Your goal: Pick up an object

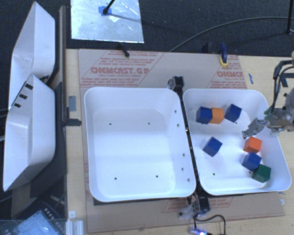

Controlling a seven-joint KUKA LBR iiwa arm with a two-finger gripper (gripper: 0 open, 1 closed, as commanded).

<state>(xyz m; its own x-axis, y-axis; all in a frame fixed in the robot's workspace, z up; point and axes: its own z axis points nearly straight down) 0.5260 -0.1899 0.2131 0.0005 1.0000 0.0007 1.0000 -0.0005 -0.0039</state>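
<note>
I'm looking down over the two shallow white plastic bins: the big left-hand one (pixel 137 146) is bare of blocks, and the right-hand one (pixel 220 180) is holding everything I could pick. My grey arm with its two-finger gripper (pixel 257 126) is reaching in from the right edge, hovering over the right bin's right side. I cannot tell from here whether it is standing wide or narrow; nothing shows caught in it.

The candidates: at the far side, a blue cube (pixel 204 115) touching an orange cube (pixel 217 115), and another blue cube (pixel 232 112) just beside them. A lone blue cube (pixel 212 146) is sitting mid-bin, well apart from the rest. Close by my tool is an orange-red cube (pixel 253 144), then a blue cube (pixel 251 160) touching a dark green cube (pixel 261 173) near the bin's right wall.

I'm judging the orange-red cube the easiest reach, though the lone blue one offers more room. I'd be squaring up to its flat faces and coming straight down, keeping off neighbours and the wall.

Writing: the cardboard sheet (pixel 122 70) under the bins is printed in red, mirrored; it seems to read "CHEMCAST GP".
</note>
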